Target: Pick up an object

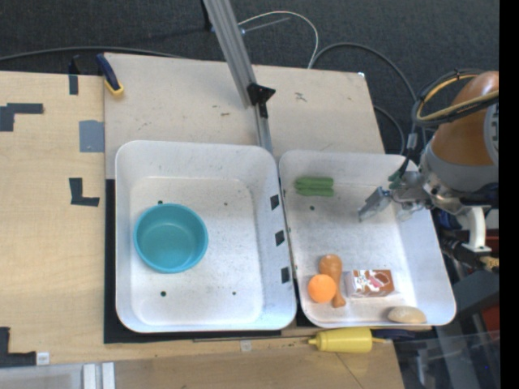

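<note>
Your gripper point(375, 205) hovers over the right bin point(422, 241) toward its 2 o'clock side; whether it is parted or closed, you cannot tell. The green object point(314, 186) lies near it at 9 o'clock. The orange ball point(322, 288) (touching a brown piece point(331, 267)) sits toward 7 o'clock.

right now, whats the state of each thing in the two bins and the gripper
blue bowl: upright, alone in the left bin
green object: lying flat, right bin
orange ball: touching the brown object
snack packet: lying flat
beige object: at the bin's near rim
gripper: above the right bin, holding nothing
</note>
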